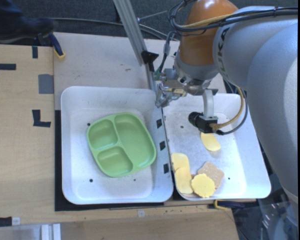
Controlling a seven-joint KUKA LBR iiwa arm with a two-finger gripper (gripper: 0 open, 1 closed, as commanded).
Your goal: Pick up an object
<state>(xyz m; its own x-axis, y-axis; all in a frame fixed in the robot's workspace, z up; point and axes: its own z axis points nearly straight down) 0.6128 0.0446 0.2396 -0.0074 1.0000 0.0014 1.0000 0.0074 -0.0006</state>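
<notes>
Worktop of pale board carries two white bins side by side, with black tape marks on its left part; behind it lies a dark floor, and a slanted metal rail rises there. The left bin holds a green divided plate, lying flat and a little turned, with free white bottom all around it. In the right bin one yellow oval piece lies alone in the middle, and near the front wall a group of yellow pieces and a tan piece touch and partly overlap. The grey arm covers the far right corner of this bin. The pincer hangs over the wall between the bins at their far end. Whether it is wide or narrow, I cannot tell.
</notes>
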